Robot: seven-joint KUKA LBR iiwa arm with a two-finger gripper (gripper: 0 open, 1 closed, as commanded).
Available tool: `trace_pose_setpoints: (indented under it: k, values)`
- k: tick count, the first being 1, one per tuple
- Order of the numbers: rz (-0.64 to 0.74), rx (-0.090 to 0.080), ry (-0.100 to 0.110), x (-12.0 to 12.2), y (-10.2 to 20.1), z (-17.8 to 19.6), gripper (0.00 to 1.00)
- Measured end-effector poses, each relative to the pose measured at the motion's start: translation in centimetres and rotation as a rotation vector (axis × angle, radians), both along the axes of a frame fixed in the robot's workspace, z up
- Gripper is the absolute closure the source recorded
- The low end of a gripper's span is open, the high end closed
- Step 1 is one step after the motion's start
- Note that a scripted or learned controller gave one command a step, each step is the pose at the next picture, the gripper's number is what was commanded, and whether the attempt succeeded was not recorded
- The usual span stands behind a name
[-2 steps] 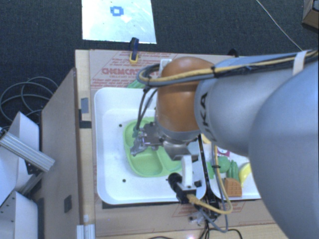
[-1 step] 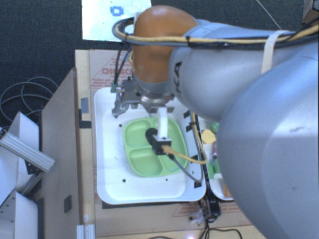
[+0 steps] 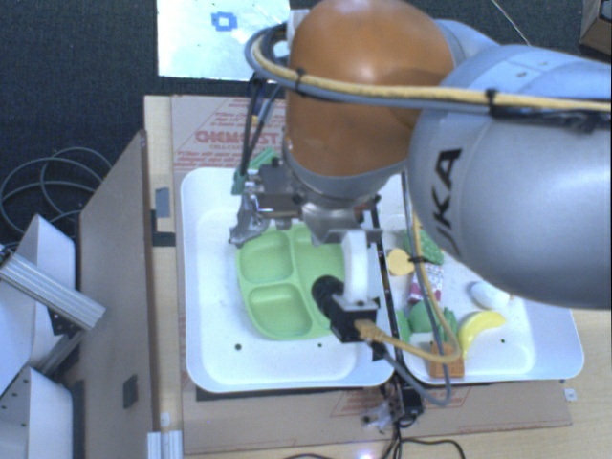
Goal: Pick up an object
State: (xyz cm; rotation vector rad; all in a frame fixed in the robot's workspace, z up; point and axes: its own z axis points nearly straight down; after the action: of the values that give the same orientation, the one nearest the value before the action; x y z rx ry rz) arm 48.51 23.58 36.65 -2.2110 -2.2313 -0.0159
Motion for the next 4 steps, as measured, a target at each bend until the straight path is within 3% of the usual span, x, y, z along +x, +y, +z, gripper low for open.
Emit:
trace_pose_setpoints:
  k: [1, 2, 3, 4]
  values:
    - [0.001, -0.006, 0.003, 0.3, -0.1, 0.4, 1.00]
    - [-0.009, -0.014, 0.020, 0.7, -0.3, -15.2, 1.00]
    - [-0.009, -0.005, -0.001, 7.2, -0.2, -10.5, 1.00]
    - [-0.009, -0.007, 0.006, 6.9, -0.2, -10.7, 0.00]
